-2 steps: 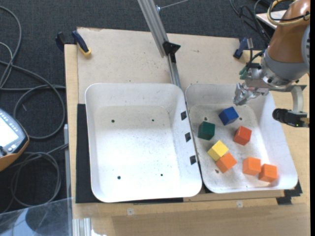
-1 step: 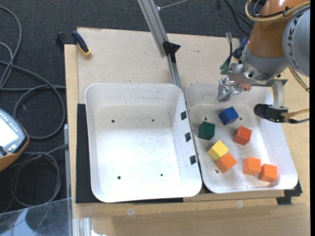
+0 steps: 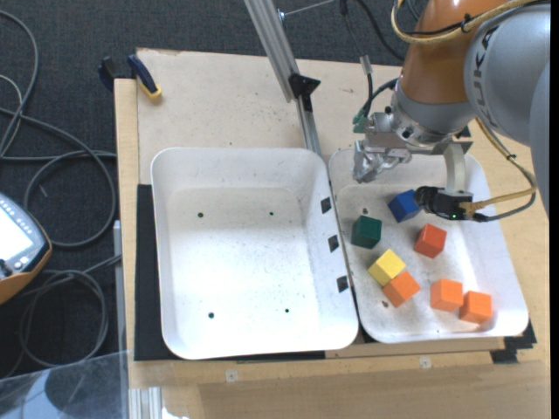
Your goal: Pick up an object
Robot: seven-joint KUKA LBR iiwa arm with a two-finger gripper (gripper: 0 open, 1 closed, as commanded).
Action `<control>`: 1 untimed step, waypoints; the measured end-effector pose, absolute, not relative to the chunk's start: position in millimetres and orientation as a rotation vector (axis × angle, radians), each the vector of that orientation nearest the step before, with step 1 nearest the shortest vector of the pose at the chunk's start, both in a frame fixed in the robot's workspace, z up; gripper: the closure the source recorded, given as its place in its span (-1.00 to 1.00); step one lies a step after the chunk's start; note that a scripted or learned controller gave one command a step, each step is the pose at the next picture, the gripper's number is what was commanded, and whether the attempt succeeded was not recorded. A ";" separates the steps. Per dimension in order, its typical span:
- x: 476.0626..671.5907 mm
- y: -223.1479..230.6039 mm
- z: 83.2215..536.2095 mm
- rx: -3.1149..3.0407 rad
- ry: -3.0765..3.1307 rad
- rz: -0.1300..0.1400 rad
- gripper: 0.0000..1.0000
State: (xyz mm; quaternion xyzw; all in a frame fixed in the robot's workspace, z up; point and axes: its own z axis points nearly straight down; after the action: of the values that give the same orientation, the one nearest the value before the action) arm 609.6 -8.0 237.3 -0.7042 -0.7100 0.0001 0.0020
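The right bin (image 3: 509, 260) holds several small blocks. A blue cube (image 3: 403, 206) lies near the bin's back, and a dark green cube (image 3: 367, 231) sits to its front left. A red-orange cube (image 3: 430, 240) rests in the middle. A yellow cube (image 3: 386, 266) touches an orange cube (image 3: 401, 288), and two more orange cubes (image 3: 446, 295) (image 3: 476, 307) lie by the front rim. My gripper (image 3: 370, 169) hangs over the bin's back left corner, behind the green and blue cubes. It looks open, with nothing between its fingers.
The left bin (image 3: 236, 251) stands beside the right one, sharing a dividing rim (image 3: 336, 234). A slanted metal rod (image 3: 279, 51) rises behind the bins. A black cable connector (image 3: 441, 202) hangs right of the blue cube. Cables lie on the floor at left.
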 end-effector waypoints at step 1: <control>607.2 38.9 236.7 -2.211 -2.226 0.002 1.00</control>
State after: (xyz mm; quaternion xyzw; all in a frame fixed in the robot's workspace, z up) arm 607.2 38.9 236.7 -0.7047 -0.7095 0.0006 0.0020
